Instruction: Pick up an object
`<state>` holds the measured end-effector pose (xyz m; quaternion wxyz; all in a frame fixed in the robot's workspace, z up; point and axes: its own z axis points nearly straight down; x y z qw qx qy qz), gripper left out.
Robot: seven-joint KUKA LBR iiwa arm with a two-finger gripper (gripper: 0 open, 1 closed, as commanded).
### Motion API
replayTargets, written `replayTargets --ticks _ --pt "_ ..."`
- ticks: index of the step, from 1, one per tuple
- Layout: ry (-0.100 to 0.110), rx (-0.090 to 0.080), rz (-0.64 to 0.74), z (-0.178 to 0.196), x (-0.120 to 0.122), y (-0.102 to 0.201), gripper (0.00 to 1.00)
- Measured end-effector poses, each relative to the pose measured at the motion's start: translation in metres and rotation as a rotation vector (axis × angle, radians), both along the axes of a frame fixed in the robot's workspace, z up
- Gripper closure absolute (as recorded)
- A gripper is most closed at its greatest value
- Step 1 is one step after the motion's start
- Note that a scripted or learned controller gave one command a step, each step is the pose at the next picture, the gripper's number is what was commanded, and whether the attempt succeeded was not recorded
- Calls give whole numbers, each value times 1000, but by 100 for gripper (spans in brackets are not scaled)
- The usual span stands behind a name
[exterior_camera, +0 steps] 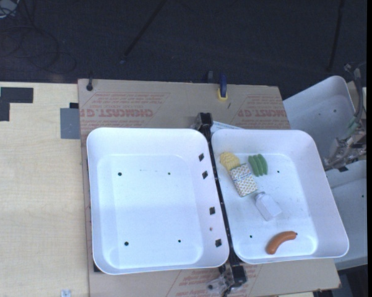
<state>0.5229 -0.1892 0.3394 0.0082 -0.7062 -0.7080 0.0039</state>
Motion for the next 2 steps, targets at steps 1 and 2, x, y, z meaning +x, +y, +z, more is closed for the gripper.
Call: replayTargets --ticks 1,2 --pt "-18 -5 5 45 12 86 100" --pt "-14 -7 -9 53 -50 34 100"
